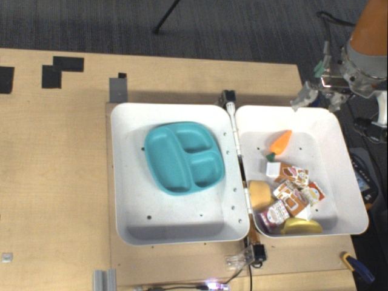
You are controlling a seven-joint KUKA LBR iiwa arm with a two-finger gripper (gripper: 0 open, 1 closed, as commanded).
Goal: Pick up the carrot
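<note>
Carrot sits in the upper part of the right bin w/ packets just below, and your gripper hangs over the bin's far rim, finger state unclear, so a skewed descent could clip the rim or nab packets instead.

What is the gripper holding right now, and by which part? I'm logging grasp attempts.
Nothing. The gripper is over the right bin's far rim, while the carrot lies apart inside that bin.
</note>
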